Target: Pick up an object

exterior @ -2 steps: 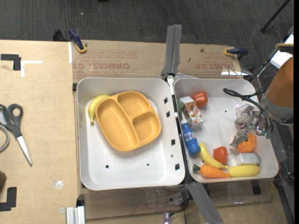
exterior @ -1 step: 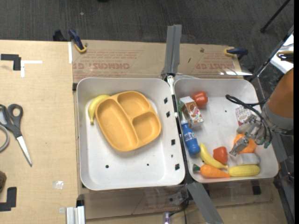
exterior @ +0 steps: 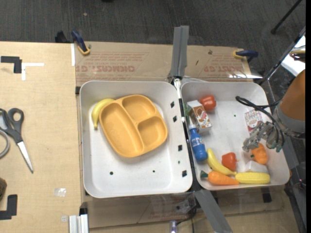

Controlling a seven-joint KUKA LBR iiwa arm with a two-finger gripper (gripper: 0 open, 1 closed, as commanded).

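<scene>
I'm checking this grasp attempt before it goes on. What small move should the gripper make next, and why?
Probably a short descent straight down. The gripper hangs in the right bin, just left of and above the orange pepper, with nothing visibly between its fingers. Whether it already touches the pepper I cannot tell.

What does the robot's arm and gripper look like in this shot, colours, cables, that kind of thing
An orange band rounds the arm at the view's right edge, with grey wrist below it. The gripper is small, grey, bare metal, with thin fingers. A black cable loops from the wrist, and thinner wires cluster beside the gripper. No readable markings.
</scene>
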